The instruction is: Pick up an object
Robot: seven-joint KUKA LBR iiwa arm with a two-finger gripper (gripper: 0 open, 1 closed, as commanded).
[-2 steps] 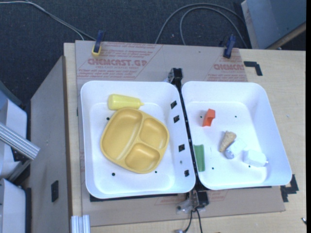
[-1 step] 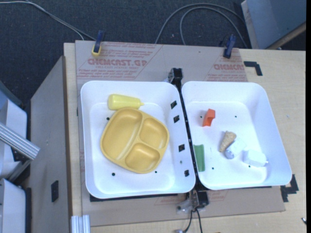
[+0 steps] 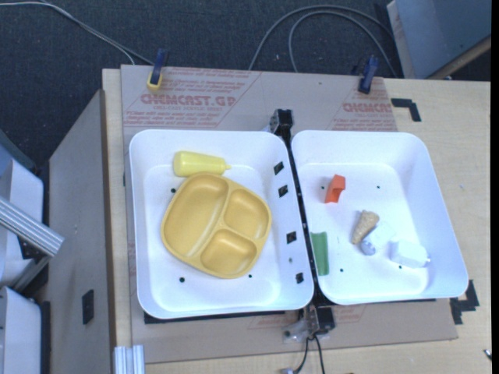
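Success is judged likeliest if the orange block, lying alone at 11 o'clock in the right bin, is approached straight from above; the pincer's state cannot be told.

Red print on the brown protective sheet behind the two bins reads "CHEMCAST GP" at its left; the same mark repeats at its right, too blurred to read fully.

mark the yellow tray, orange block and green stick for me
yellow tray [image 3: 216, 224], camera view, on the middle ridge between its compartments
orange block [image 3: 335, 188], camera view, on the middle of its top face
green stick [image 3: 320, 253], camera view, halfway along its length
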